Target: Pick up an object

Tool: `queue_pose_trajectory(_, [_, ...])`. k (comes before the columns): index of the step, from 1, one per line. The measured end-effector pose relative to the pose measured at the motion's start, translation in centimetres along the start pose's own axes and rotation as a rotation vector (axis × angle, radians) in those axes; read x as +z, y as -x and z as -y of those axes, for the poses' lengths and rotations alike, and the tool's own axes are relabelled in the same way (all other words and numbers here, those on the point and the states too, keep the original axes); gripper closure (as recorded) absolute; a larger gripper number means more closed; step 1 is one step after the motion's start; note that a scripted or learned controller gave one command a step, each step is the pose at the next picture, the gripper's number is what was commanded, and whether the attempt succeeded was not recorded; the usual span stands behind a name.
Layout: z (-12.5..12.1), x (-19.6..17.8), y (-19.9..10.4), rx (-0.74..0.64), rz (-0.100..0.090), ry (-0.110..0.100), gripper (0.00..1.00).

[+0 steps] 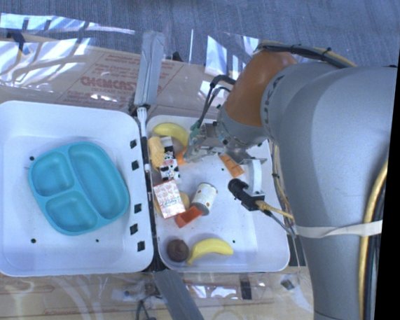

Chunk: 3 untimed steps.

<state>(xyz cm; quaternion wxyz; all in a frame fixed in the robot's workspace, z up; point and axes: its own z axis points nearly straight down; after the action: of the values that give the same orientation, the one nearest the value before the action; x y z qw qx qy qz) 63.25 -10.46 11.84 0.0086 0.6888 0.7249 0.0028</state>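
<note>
We see the arm (315, 132) reaching in over the right bin (264, 257), its gripper (200, 143) low near the bin's upper left corner, close to a banana (171, 130) and a small black-and-white carton (169, 167). From this angle we cannot tell how the gripper is set, and nothing visibly sits in it.

The right bin carries the candidates — a second banana (212, 248) near the front rim, a dark round item (177, 249) just beside it, a small can (204, 196) on its side near the middle, a red-and-white packet (167, 197), an orange block (189, 216) and an orange piece (232, 166) under the wrist. The left bin (13, 124) holds a blue divided plate (78, 186).

We judge this to be the approach step, with no object picked yet. The next move calls for settling on one object — likely the upper banana or the carton — and descending squarely over it, since the crowding by the bin wall could spoil the grasp.
</note>
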Motion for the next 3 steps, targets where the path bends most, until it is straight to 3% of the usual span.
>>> queue_pose_trajectory(1, [0.1,0.1,0.1,0.000,0.002,-0.002,0.00])
queue_pose_trajectory(2, [1.0,2.2,1.2,-0.003,0.000,-0.010,0.00])
queue_pose_trajectory(3, [1.0,1.3,0.9,-0.009,-0.004,-0.013,1.00])
